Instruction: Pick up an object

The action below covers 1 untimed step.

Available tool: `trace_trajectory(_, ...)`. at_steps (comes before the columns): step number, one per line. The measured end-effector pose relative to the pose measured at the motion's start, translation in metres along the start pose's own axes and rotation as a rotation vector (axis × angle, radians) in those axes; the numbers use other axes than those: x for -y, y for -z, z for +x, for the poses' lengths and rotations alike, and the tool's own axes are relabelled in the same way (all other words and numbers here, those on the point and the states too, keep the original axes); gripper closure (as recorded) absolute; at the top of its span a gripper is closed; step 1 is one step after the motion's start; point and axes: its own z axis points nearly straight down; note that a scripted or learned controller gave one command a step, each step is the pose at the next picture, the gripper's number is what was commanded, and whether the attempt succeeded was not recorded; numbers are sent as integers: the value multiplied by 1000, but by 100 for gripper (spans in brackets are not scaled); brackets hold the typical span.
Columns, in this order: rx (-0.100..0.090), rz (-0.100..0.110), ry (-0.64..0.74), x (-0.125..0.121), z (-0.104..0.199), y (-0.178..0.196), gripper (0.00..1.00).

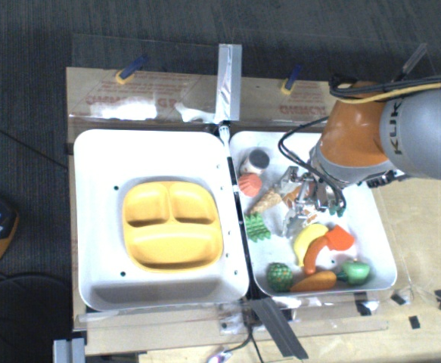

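Two white bins sit side by side; the gripper (302, 203) hangs low in the right bin (379, 229), just above the toy banana (309, 238). Whether it is spread or closed cannot be told. A yellow tray (173, 224) fills the left bin (99, 203).

Bright, even overhead light; white bins (84, 203) glare slightly; image mildly soft.
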Motion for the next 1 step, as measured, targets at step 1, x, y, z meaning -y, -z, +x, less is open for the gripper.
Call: trace_trajectory(1,13,3,35,30,84,3,0)
